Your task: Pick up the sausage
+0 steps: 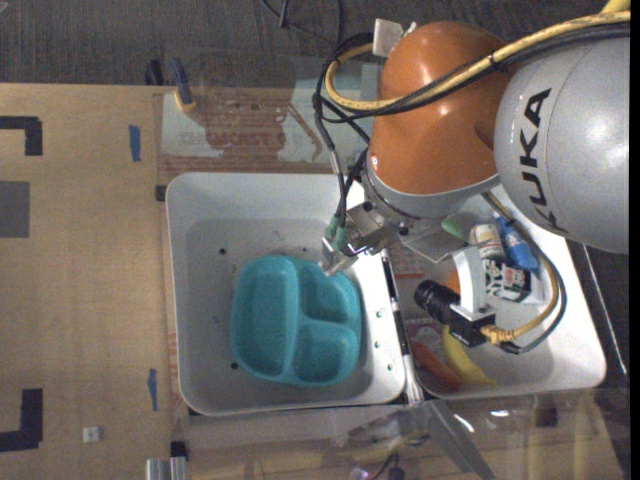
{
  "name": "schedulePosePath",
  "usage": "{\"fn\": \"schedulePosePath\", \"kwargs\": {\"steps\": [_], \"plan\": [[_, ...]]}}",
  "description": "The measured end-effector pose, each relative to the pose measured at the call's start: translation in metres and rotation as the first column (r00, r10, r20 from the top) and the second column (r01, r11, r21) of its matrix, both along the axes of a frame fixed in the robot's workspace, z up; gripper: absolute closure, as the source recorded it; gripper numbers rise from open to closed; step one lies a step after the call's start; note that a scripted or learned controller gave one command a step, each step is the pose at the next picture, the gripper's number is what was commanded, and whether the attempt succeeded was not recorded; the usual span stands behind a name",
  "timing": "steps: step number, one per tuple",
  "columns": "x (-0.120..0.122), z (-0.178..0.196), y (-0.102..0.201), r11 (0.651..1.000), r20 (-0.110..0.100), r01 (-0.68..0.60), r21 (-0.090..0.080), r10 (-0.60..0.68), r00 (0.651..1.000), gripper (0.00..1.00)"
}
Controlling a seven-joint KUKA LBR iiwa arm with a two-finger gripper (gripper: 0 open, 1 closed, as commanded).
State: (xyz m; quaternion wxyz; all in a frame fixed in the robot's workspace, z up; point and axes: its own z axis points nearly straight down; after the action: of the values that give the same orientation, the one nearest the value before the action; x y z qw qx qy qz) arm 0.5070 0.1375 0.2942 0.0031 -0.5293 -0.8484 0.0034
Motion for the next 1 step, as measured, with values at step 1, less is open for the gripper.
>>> {"fn": "schedulePosePath", "kwargs": {"steps": [1], "plan": [[-0.0052,-0.0587,0.0786,0.991,0.000,0.132,-0.002,-0.132,0.991,1.00]]}}
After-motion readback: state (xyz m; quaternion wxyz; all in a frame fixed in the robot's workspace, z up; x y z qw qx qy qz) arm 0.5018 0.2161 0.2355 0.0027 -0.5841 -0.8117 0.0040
